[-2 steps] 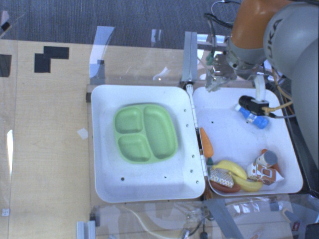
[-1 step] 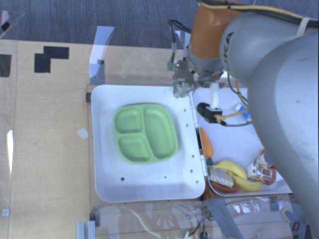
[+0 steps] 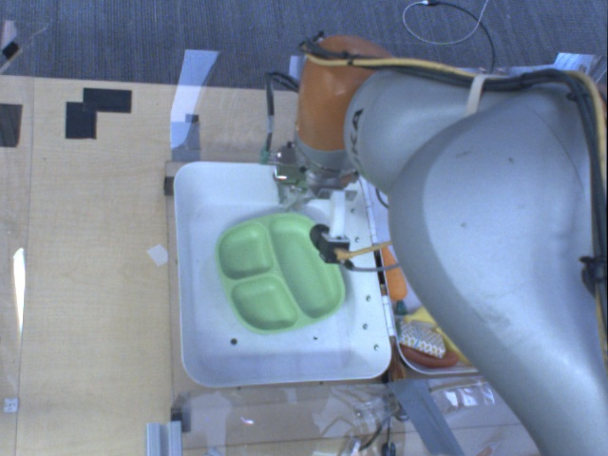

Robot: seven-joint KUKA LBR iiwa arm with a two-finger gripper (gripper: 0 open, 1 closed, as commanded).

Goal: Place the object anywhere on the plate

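Observation:
A light green plate point(image 3: 277, 272) with three compartments lies in the left white bin point(image 3: 204, 350), slightly right of its middle. My gripper point(image 3: 302, 199) hangs below the orange wrist band, over the bin's far edge and just above the plate's far rim. The wrist hides its tips, and I see no object in it. All three compartments of the plate look bare.
The grey arm covers most of the right bin point(image 3: 404, 357). At its near left corner, an orange object point(image 3: 397, 286) and a patterned tan and yellow object point(image 3: 424, 338) peek out beside the arm. Wooden bench top lies to the left.

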